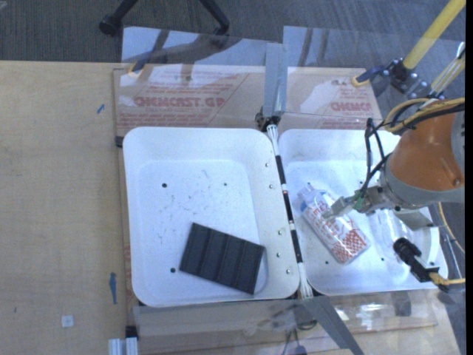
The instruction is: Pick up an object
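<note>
Two shallow white bins stand side by side on a pale wooden bench (pixel 52 198), seen from above at a slant.

Left bin (pixel 133 198): a dark grey ribbed panel (pixel 222 257) lies flat and slightly askew near the front edge, toward the front right corner. Fine dark specks mark the bin floor behind it.

Right bin (pixel 325 143): a clear packet with a red-and-white print (pixel 334 226) lies diagonally close to the bin's left wall, with one end toward the back left and the other toward the front middle.

The arm (pixel 425 157), grey with an orange band, reaches in over the right bin's right edge. Its gripper (pixel 353 203) sits low at the packet's back right side, just beside or touching it; which of the two cannot be told. Whether the claw is open or closed cannot be told either.

Behind both bins lie clear sheets with reversed red lettering (pixel 185 98).
</note>
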You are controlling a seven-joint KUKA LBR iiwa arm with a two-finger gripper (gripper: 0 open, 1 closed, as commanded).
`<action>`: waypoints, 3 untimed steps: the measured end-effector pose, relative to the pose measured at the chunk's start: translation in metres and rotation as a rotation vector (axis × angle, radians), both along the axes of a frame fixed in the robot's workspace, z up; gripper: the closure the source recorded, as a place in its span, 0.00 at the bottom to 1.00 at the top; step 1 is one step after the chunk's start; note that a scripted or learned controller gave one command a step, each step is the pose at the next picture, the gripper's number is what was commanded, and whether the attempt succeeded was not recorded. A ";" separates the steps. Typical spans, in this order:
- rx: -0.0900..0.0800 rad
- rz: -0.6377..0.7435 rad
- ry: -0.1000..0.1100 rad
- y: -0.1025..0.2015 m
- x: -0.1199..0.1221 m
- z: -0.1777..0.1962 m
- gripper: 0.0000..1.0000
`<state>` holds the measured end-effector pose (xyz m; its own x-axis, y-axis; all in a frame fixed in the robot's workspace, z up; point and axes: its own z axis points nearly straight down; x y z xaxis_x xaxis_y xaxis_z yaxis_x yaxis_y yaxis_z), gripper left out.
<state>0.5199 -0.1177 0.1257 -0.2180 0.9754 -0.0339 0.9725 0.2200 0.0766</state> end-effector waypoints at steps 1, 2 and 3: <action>-0.009 0.091 -0.006 -0.001 0.000 0.000 0.00; -0.016 0.165 -0.006 0.000 0.002 0.000 0.00; -0.021 0.216 -0.007 0.001 0.003 0.000 0.00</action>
<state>0.5224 -0.1169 0.1261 -0.4212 0.9052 -0.0556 0.9022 0.4245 0.0765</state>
